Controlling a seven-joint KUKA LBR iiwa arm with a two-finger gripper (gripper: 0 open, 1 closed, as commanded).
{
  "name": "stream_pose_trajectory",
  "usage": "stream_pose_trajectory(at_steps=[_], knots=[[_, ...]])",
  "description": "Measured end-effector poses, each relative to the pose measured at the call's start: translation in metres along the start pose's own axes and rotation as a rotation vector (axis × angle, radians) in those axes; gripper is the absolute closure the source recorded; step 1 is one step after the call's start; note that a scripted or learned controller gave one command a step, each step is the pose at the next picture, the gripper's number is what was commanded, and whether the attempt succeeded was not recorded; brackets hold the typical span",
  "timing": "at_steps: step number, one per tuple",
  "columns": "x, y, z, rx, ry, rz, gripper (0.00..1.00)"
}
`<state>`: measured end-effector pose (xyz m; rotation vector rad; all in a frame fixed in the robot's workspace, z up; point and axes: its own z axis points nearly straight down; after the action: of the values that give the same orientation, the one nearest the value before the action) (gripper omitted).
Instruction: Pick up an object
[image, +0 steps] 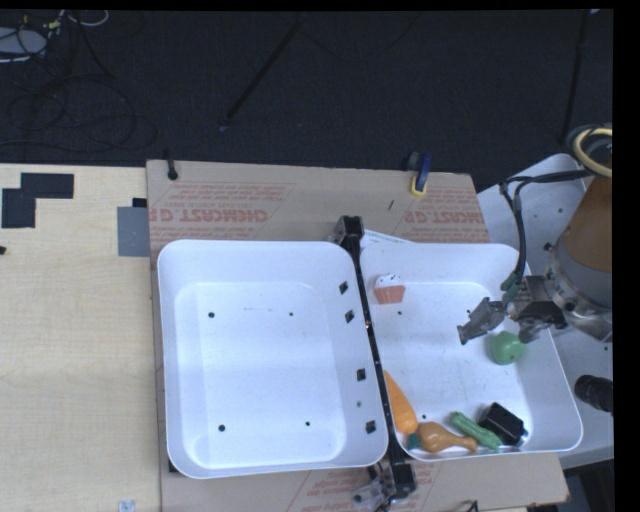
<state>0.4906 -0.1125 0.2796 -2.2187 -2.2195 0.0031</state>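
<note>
gripper (497, 322) over right bin (545, 262) | fingers spread, grasping nothing | green ball (505, 348) at its 5 o'clock, just beside

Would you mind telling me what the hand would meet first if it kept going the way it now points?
Probably the bare floor of the right bin; the hand points left, and the green ball sits beside it. Depth is unclear.
</note>
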Motion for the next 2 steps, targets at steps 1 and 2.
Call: stream_pose_trajectory(at_steps=[1,2], knots=[[0.065,0.062,0.082,0.004,0.002,-0.006,0.0],[-0.014,-0.011,0.179,0.008,0.001,0.005,0.0]])
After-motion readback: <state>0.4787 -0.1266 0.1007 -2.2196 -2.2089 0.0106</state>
